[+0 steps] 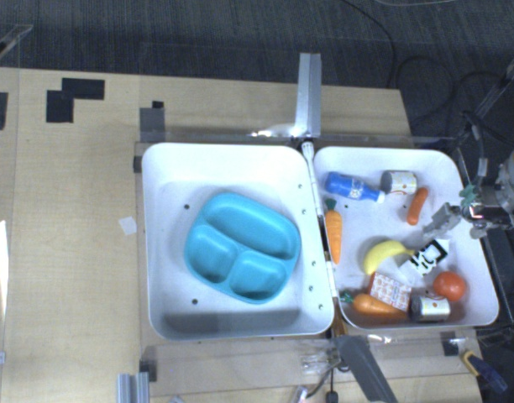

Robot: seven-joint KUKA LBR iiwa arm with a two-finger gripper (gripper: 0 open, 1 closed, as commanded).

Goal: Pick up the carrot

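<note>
The carrot (333,236) is orange with a green top. It lies lengthwise against the left wall of the right bin (484,309), green end pointing to the far side. A second orange, carrot-like piece (376,306) lies along the bin's near wall. My gripper (437,235) reaches in from the right over the right half of that bin. It hangs near the yellow banana (386,253), well to the right of the carrot and apart from it. Nothing shows held in it.
The right bin also holds a blue bottle (353,186), a small can (399,180), a red-orange sausage shape (417,206), a patterned box (390,290), a tomato (450,286) and another can (431,308). The left bin (169,309) holds a blue divided plate (242,246).
</note>
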